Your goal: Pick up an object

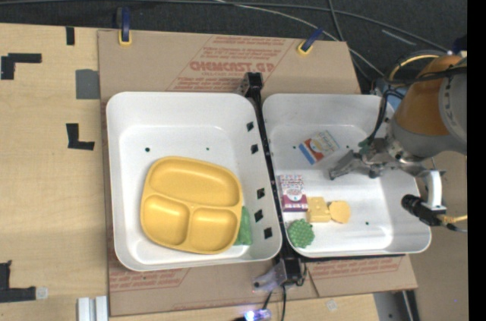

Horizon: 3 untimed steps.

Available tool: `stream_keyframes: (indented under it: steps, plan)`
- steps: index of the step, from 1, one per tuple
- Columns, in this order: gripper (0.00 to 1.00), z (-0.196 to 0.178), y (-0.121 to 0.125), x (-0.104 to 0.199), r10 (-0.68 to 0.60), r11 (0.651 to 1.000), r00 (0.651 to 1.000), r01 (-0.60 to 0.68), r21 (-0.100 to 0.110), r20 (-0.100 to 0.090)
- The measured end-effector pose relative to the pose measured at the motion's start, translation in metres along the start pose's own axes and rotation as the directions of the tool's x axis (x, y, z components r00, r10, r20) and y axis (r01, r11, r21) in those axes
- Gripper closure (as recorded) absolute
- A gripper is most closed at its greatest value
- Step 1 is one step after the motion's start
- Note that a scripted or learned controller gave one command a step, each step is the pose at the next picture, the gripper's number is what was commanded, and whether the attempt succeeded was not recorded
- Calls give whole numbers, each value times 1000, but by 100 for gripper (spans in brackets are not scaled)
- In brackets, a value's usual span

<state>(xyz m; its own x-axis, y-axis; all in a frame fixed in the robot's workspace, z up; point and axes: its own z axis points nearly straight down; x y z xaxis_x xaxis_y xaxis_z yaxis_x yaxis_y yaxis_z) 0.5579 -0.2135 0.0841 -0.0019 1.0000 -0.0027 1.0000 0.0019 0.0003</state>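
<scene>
Two shallow white bins sit side by side on a cardboard sheet (pixel 228 61) on the bench. The left bin (pixel 125 122) holds a yellow divided plate (pixel 190 204) with three compartments, one long one across the top and two smaller ones below; it lies flat, and a bit of green (pixel 244 227) shows at its lower right edge against the bin wall. The right bin (pixel 319 108) holds the small items. A small card or packet (pixel 319 146), white with a red and blue edge, lies tilted near the bin's upper middle. A flat packet (pixel 291 190) with a dark maroon lower half and pale printed top lies against the left wall. Just right of it is a pale yellow block (pixel 317 210) touching a round yellow-orange piece (pixel 339 212). Below these, near the front left corner, is a green knobbly round object (pixel 301 234). The arm comes in from the right, its orange band (pixel 418 103) above the wrist. The gripper (pixel 343 167) sits low over the right bin's middle, pointing left, its grey tip apart from the card and above the yellow pieces. Whether its fingers are wide or narrow: cannot tell at this angle. Nothing is visibly held between them.
</scene>
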Motion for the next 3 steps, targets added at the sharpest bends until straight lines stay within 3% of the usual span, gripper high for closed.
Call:
stream_keyframes:
  steps: [1,3]
  plan:
    - [100,-13,1,-1,0,1000,1000,0,-5,3]
    - [100,-104,-2,2,1,1000,1000,-1,-3,-1]
